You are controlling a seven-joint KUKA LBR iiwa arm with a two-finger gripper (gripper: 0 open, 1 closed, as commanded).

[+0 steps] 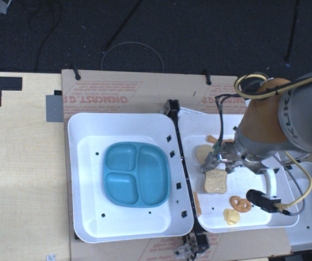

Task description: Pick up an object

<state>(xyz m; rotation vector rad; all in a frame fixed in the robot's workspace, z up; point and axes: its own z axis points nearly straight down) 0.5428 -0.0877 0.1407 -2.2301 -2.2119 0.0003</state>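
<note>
i see a blue divided plate (136, 174) in the left bin (85, 129), my claw (214, 165) low in the right bin (210, 222), a tan cracker-like piece (216, 182) just beneath it, grip state i cannot tell, pretzel (240, 203) and yellow bit (231, 217) further right

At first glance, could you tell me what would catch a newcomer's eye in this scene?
The bright blue divided plate stands out most, lying alone in the left bin. Next comes the grey arm with its orange band, reaching into the right bin, its gripper low over a tan bread-like slice. Near that bin's front edge lie a pretzel and a small yellow piece.
</note>
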